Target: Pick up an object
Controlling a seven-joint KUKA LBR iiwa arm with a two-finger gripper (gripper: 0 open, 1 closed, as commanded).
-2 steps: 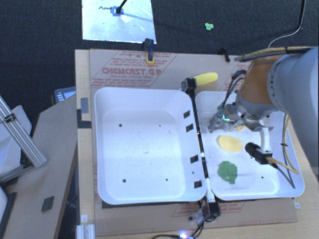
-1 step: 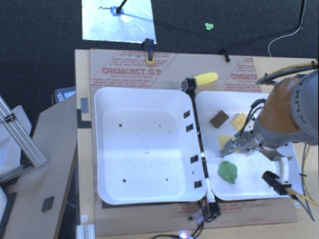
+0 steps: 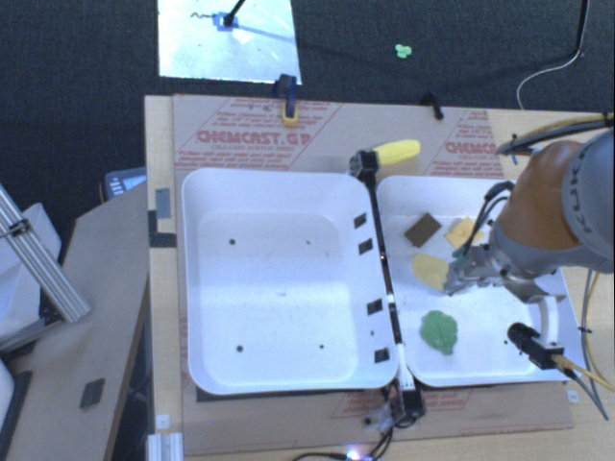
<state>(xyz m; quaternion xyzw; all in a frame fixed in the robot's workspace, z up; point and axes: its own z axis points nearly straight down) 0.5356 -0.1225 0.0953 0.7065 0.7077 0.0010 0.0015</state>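
Two white bins sit side by side on a cardboard-topped bench (image 3: 317,128) over dark carpet.
Right bin (image 3: 480,368): one brown block (image 3: 422,229), two yellow pieces, one green lump (image 3: 439,331). Gripper (image 3: 459,279) touches the near yellow piece (image 3: 431,270); its grip state cannot be told.

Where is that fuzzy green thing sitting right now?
The green object lies in the right-hand bin, near its front edge, just below the yellow piece and the gripper.
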